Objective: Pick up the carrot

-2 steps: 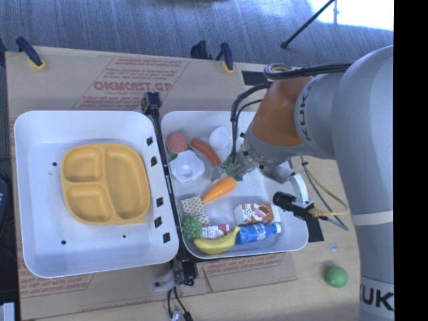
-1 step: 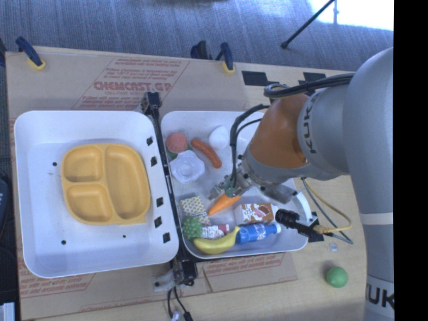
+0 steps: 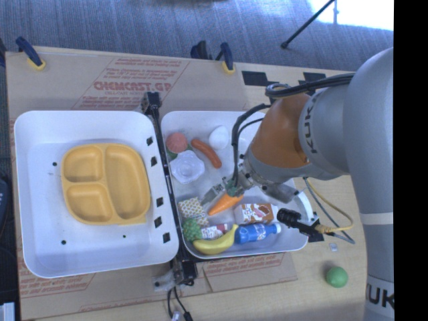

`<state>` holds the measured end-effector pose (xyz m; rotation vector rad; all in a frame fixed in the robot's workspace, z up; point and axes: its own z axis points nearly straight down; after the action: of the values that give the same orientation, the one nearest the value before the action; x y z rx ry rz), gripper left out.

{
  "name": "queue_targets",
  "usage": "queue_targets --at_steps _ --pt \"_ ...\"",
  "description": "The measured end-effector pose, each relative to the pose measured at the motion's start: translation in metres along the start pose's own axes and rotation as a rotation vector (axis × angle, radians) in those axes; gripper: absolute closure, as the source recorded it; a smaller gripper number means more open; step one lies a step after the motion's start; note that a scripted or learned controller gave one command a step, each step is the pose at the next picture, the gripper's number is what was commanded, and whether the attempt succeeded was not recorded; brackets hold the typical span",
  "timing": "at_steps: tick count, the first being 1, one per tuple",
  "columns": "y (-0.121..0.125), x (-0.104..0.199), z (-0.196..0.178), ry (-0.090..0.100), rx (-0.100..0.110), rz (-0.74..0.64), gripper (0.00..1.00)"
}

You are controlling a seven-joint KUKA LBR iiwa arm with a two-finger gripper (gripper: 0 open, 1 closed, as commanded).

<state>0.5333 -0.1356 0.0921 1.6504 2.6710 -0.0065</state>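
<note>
A grey arm (image 3: 348,126) with an orange band reaches from the right over a worktop (image 3: 73,69) covered in brown printed cardboard, held at its far edge by blue clamps (image 3: 30,52), with dark ribbed flooring (image 3: 200,19) beyond. Two white bins sit side by side: the left bin (image 3: 27,199) holds a yellow three-part tray (image 3: 105,182), and the right bin (image 3: 294,243) is crowded with play food. The tool (image 3: 231,187) is down in the right bin at the carrot (image 3: 225,203), which lies near the bin's middle, its thick end against the tool; whether the tool is spread or pinching it cannot be told. Around the carrot lie a sausage (image 3: 206,152), a red slice (image 3: 177,142), a white egg (image 3: 219,137), a clear cup (image 3: 186,168), a waffle (image 3: 192,208), a banana (image 3: 215,243) and a blue bottle (image 3: 257,233). A green ball (image 3: 336,276) rests on the worktop well right of the bins.
</note>
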Motion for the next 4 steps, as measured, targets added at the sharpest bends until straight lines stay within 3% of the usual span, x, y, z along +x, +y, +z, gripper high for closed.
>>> queue_targets --at_steps 1,4 --pt "-0.0152 0.0282 0.0005 0.003 -0.002 -0.123 0.00" --pt "-0.0151 0.0285 0.0006 0.004 -0.002 -0.124 0.00"
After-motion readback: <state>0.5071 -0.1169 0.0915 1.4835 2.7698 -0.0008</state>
